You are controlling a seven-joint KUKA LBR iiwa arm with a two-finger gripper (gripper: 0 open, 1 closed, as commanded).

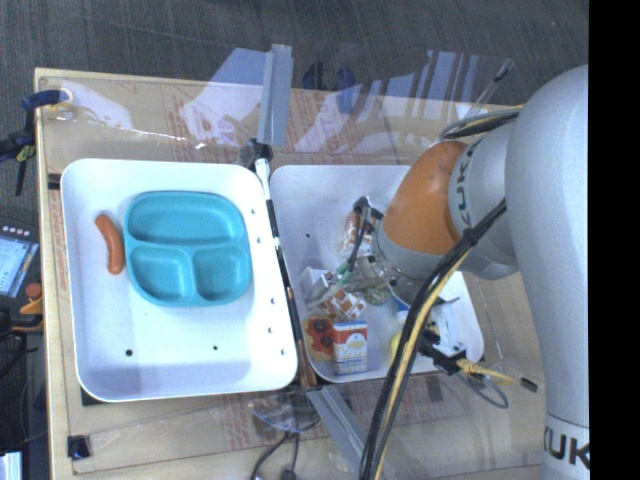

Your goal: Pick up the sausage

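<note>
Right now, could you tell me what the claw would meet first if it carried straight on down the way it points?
Probably the clutter of small packets in the right white bin beneath the claw, though depth is unclear.

Sausage point(110, 243) left bin point(160, 368), beside blue tray point(188, 246).

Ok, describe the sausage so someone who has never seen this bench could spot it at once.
Look in the left white bin, which holds a blue divided plate. The sausage lies on the bin floor just off the plate's left edge. It is the small orange-red curved stick, the only such piece in that bin.
</note>
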